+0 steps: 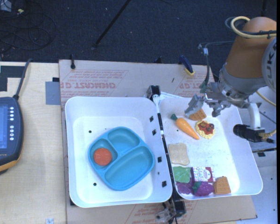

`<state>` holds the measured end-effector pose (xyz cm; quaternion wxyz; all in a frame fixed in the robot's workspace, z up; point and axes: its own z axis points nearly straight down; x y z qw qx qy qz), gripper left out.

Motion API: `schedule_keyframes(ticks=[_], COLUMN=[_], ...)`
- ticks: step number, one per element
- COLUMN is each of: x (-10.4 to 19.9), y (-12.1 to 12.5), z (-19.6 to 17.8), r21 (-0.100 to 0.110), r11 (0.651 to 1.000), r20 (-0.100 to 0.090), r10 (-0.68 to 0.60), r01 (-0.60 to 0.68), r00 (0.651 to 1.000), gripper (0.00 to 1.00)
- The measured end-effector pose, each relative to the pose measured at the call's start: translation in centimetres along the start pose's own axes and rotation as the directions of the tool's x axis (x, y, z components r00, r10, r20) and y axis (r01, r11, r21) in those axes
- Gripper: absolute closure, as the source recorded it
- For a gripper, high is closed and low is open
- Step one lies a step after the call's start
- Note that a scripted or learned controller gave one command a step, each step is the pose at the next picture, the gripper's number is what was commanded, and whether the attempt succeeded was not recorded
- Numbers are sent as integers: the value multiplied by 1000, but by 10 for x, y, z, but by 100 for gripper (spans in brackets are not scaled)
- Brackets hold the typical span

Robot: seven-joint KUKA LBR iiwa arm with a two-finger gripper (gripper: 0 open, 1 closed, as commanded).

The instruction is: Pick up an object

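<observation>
My gripper hangs over the back of the right bin, its two grey fingers spread apart, so it is open. A small orange-brown toy piece lies just under the left finger; nothing is gripped between the fingers. In front of it lie an orange carrot and a round pizza-like toy. Nearer the front are a slice of toast, a green piece, a small packet, purple grapes and an orange cracker.
The left bin holds a blue divided plate with a red-orange ball in its small compartment. A raised divider separates the bins. A handheld control pendant lies at the far left.
</observation>
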<state>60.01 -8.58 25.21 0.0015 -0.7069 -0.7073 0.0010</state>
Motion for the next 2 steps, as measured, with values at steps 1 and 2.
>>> schedule_keyframes(ticks=[1, 2], x=[-17, -19], y=[17, 18], z=[167, 149], r21=[7, 2], r11=[1000, 1000], r20=[0, -1], r10=[0, 6], r01=[0, -6], r00=[1000, 1000], gripper=[0, 100])
